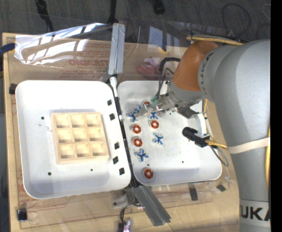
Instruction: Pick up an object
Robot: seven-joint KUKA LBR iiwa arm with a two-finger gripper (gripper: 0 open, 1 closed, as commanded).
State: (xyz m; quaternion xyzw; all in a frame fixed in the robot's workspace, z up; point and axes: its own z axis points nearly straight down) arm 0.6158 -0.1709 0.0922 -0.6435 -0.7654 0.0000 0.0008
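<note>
The grey arm (242,100) filled the right of the view, closest to the lens, its orange band (191,66) bending down toward the right bin (199,166). The gripper (156,105) sat low over the bin's upper part, among the small pieces there; whether its jaws were open or closed could not be told, and nothing could be seen between them.

In the right bin lay four orange-red rings: one (154,124) just below the gripper, two (136,129) (138,142) nearer the bin's left wall, and one (148,173) near the front edge. At least four blue jacks were scattered among them: one (133,115) at upper left, one (153,115) touching the gripper's tip, one (158,139) mid-bin, one (141,154) lower. More pieces may have hidden under the gripper.

The left bin (34,129) held one pale wooden tray (79,137) of nine square compartments, three by three.

Both bins rested side by side on a light wooden bench (82,211), with clear plastic sheeting (58,40) along its far side. Dark carpet (82,4) with black cables showed beyond.
</note>
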